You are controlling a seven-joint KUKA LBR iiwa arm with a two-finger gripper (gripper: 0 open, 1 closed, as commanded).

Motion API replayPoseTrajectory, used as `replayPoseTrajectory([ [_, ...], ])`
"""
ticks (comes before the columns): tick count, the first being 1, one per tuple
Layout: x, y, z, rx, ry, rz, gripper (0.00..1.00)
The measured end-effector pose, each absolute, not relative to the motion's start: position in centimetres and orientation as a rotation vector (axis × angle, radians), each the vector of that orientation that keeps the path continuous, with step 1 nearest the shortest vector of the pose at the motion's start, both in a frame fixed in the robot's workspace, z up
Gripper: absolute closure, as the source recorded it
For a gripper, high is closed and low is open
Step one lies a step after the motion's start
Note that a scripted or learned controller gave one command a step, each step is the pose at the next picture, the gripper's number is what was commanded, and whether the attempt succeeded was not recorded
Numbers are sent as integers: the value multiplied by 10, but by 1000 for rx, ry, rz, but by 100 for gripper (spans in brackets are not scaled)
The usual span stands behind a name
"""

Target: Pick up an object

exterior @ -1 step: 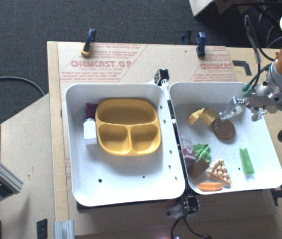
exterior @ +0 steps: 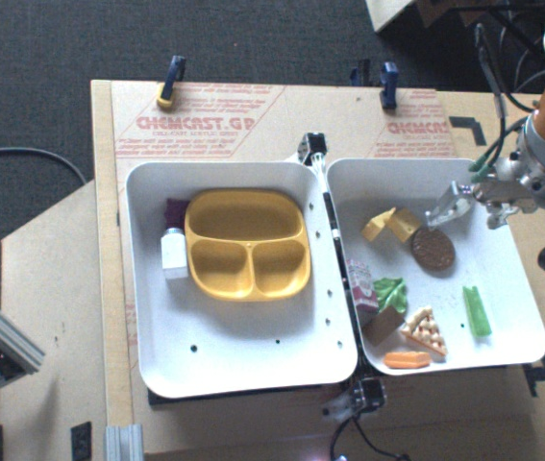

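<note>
Two bins sit before us; our hand (exterior: 457, 205) hovers above the brown cookie (exterior: 433, 251), fingers spread, gripping nothing.

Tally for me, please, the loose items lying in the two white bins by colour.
Yellow: 2, divided tray, cheese wedge
White: 1, small bottle
Brown: 2, round cookie, dark block
Green: 2, leafy piece, stick
Orange: 1, carrot
Tan: 1, studded wedge
Total: 9
</note>
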State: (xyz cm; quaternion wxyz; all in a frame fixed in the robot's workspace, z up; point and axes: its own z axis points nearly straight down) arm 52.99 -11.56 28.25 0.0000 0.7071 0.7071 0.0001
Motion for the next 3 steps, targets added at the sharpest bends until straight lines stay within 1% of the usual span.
replayPoseTrajectory([
  [1,535,-110,222,2227,2226,-6,0],
  [2,539,-102,176,2226,2225,-4,0],
  [3,537,-102,133,2226,2225,-5,0],
])
